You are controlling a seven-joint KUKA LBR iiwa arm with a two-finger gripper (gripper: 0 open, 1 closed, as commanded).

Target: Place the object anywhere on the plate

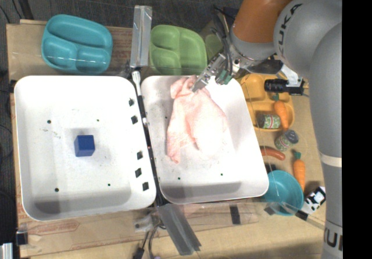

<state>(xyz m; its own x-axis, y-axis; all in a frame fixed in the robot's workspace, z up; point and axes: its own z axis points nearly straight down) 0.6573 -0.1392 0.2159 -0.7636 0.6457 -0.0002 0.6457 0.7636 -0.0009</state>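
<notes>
A pink cloth (pixel 195 121) is seen spread in the right bin (pixel 247 185), its upper corner pinched between the closed fingers of the gripper (pixel 204 82) at that bin's far rim. A blue cube (pixel 85 145) is seen left of that bin, in the left bin (pixel 35 101).

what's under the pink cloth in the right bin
The pink cloth lies spread on the right bin floor, with white floor around it. Whatever is beneath it is covered. The gripper is at its top corner.
</notes>
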